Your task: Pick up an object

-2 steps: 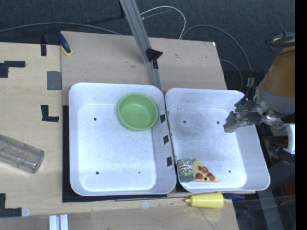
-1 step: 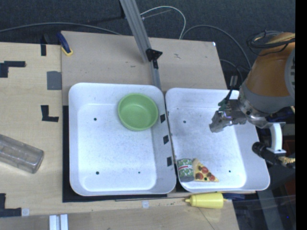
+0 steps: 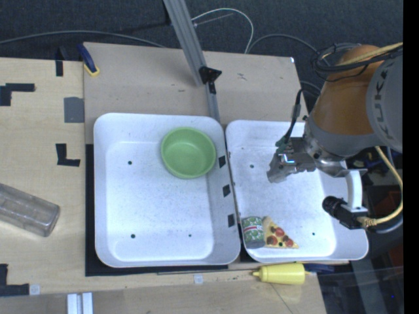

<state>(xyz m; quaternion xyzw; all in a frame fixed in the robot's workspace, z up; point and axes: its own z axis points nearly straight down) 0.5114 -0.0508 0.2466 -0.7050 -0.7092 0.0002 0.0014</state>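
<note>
The tool [image 3: 283, 167] hangs over the right bin [image 3: 308, 241], near the middle of it, on the end of the big grey and orange arm [image 3: 347, 110] that comes in from the right. I cannot tell how the tool is set — it is too small and blurry to make out, and nothing shows in its grip. Below the tool and a bit to its left, in the near left corner of that same bin, lie two small toys that touch each other: a green can [image 3: 252, 231] and a toy pizza slice [image 3: 280, 237] with red dots on it. Just past the near edge of that bin, below the tool, a yellow bottle [image 3: 283, 274] lies on its side on the surface [image 3: 131, 84]. Off to the tool's left sits the left bin [image 3: 118, 195], and in its far part is a green bowl [image 3: 188, 152], right way up. Far to the left of the tool — well away from both bins — a clear plastic tube [image 3: 26, 209] lies flat on the surface.
</note>
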